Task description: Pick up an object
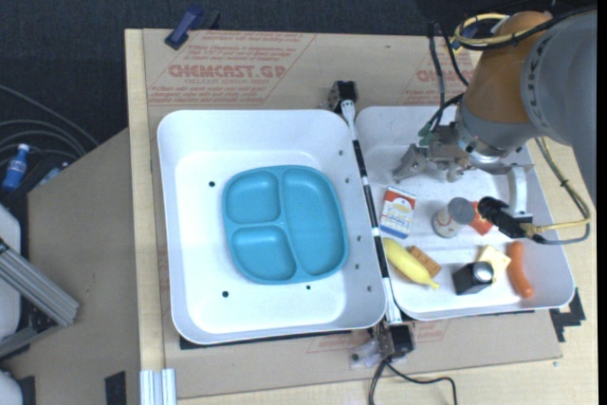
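Camera view had the pincer [432,161] sitting low over the back-left part of the right bin [555,247], close to its far rim. Couldn't tell how far apart it was, and nothing looked caught in it. Closest thing was the small red-and-white carton [397,211] by the divider edge, a bit toward the front. Past that, a grey cylinder [452,215] mid-bin, a yellow banana [412,263] near the front-left corner, a black block [470,278] beside it, and an orange sausage-looking piece [521,268] by the right rim. Left bin [185,299] just held a blue divided plate [284,223]. My read: this was the approach step, no grab made. Next move would need it lined up over one item, probably the carton, then lowered and closed
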`<action>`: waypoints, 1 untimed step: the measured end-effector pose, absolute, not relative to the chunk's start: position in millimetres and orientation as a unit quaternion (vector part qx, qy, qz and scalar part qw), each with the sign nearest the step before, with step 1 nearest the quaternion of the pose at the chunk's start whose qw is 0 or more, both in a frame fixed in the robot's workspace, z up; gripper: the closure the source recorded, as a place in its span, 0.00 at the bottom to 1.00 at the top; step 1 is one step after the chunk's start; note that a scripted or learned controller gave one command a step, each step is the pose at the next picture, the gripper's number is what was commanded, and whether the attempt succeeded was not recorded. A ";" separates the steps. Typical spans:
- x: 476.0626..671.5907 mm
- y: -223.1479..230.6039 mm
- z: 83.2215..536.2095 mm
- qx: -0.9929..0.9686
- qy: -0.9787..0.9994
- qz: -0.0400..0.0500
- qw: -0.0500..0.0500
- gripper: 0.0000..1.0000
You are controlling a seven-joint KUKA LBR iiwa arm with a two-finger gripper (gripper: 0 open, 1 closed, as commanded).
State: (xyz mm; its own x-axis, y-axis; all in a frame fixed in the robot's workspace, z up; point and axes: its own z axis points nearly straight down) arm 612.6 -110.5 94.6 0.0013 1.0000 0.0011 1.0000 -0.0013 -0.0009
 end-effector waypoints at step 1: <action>660.6 -94.4 84.8 -0.707 -0.708 0.000 0.000 0.00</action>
State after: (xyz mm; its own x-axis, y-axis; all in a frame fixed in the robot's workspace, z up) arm 660.6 -94.4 84.8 -0.0012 1.0000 0.0004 1.0000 0.0012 0.0005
